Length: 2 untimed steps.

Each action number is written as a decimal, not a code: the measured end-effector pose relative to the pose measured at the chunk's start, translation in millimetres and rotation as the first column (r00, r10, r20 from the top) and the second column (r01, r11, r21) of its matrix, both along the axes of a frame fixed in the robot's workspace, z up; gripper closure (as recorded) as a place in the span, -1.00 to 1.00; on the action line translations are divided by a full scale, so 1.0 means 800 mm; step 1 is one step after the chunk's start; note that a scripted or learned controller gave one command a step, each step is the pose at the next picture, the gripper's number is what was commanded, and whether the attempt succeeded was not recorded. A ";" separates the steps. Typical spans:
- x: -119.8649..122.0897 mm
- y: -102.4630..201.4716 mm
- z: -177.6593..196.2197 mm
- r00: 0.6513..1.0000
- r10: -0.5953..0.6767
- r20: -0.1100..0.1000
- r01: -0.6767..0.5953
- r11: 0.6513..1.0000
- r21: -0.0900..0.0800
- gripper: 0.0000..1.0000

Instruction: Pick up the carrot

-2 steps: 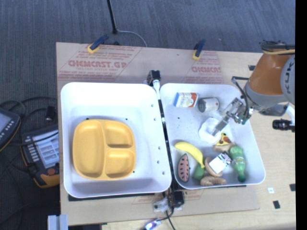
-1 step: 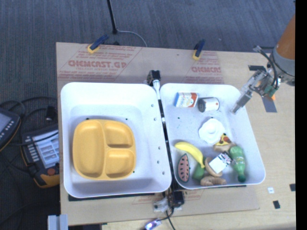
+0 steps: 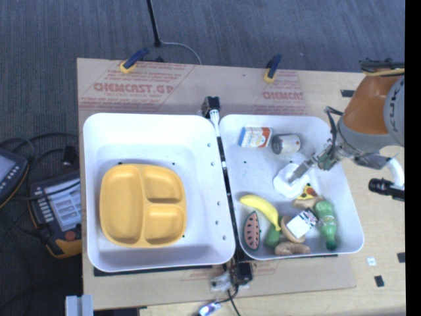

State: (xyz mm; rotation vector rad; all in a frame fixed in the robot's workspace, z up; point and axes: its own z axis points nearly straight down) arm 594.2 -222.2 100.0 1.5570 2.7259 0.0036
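On the desk: two white bins, left bin point(image 3: 92, 176) and right bin point(image 3: 342, 196), side by side.
Left bin: one yellow plate point(image 3: 141, 204) with three compartments.
Right bin: one banana point(image 3: 260, 208), one watermelon slice point(image 3: 251, 230), one green bottle point(image 3: 326, 222), one grey can point(image 3: 286, 143), one small carton point(image 3: 254, 137), and a few jumbled pieces.
Carrot: I can't pick it out for sure; nothing plainly orange and tapered shows in the heap at the right bin's near end.
Pincer point(image 3: 323, 160): over the right bin's far right side; spread or pressed together, I can't tell.
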 end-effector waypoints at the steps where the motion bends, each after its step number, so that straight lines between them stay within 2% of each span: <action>1: -0.009 -0.002 0.042 0.950 0.313 -0.001 -0.313 0.950 -0.003 -1.00; 2: -0.016 -0.002 0.240 0.720 0.694 0.000 -0.694 0.720 -0.006 -1.00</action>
